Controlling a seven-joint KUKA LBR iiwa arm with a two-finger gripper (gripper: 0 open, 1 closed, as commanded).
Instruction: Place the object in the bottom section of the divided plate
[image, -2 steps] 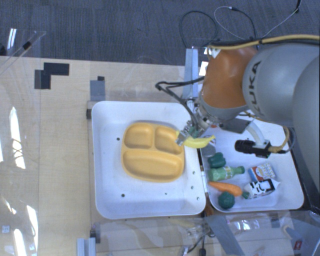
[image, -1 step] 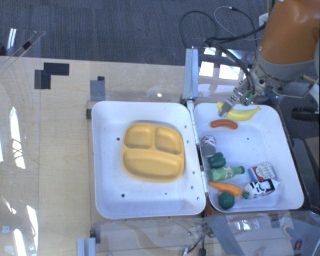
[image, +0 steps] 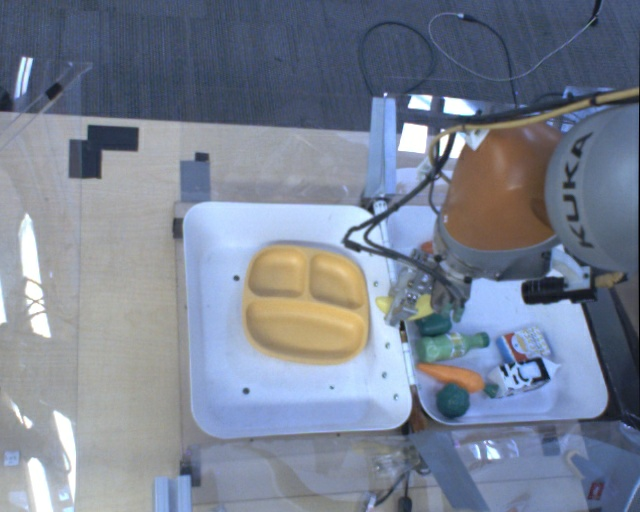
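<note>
At centre right of the frame, above the seam between the two bins, the gripper (image: 425, 298), hanging from the grey arm (image: 600, 190) with its orange band (image: 495, 190). Open or closed: cannot tell, the tip lost in metal parts and cables. Just beside and partly under it, a small yellow object (image: 385, 303), showing at the left rim of the right bin (image: 580, 400), apart from the plate. In the left bin (image: 215, 400), near its middle, the yellow divided plate (image: 305, 303): two small sections above, one long bottom section (image: 300, 332) below, lying flat. In the right bin, below the gripper, a dark green piece (image: 433, 324), then a green bottle (image: 452, 346) on its side, an orange carrot (image: 452, 376) beneath that, and a round dark green item (image: 453, 400) at the lower rim. Further right, a small carton in red, white and blue (image: 525, 345) and just beside it a black-and-white patterned carton (image: 520, 375); print on both too small to read. On the arm's grey shell at far right, the letters "KUKA" (image: 590, 205), running vertically. At upper left on the pale table (image: 100, 300), black angular marks (image: 100, 148). Along the top, thin black cables (image: 400, 40) looped over dark carpet.
</note>
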